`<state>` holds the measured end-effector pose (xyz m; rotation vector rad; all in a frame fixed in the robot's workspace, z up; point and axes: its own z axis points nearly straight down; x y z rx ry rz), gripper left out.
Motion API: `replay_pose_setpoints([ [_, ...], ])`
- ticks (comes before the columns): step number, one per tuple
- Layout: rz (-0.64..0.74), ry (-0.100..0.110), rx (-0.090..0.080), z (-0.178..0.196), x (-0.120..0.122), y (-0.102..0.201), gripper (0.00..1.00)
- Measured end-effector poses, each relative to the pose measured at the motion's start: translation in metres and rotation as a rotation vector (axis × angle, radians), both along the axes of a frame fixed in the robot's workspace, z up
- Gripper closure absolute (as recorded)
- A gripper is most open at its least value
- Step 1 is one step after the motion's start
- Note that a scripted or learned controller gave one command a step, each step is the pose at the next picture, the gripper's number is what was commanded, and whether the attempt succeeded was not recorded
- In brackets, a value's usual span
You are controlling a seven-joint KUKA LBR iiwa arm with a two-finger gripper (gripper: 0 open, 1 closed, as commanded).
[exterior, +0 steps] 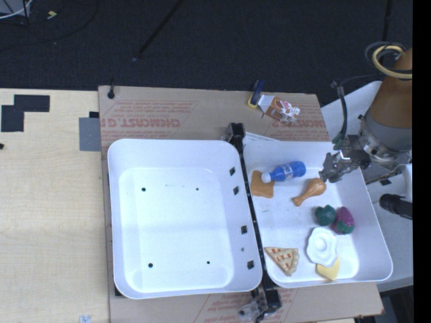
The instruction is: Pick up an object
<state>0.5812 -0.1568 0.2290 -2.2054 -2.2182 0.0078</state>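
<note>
From the camera view above, the arm (389,106) reaches in from the right, and its claw (335,167) hangs over the upper right part of the right bin (377,247), just above the wide end of a toy chicken drumstick (310,192); whether the claw is spread or pressed together cannot be told, and nothing shows between its tips. Left of the drumstick lie a blue bottle (285,172) and, touching its white cap end, an orange-brown piece (261,185). Lower down sit a green and purple toy (335,218), a fried egg (322,245), a yellow wedge (329,270) and a pizza slice (283,258). The left bin (121,180) adjoins it on the cardboard-covered surface (168,113).
</note>
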Motion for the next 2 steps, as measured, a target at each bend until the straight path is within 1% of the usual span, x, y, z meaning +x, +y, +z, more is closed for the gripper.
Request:
replay_pose_setpoints([
  [1,-0.011,0.000,-0.003,-0.065,-0.067,-0.041,1.00],
  [2,-0.007,-0.008,-0.005,-0.079,-0.073,-0.057,1.00],
])
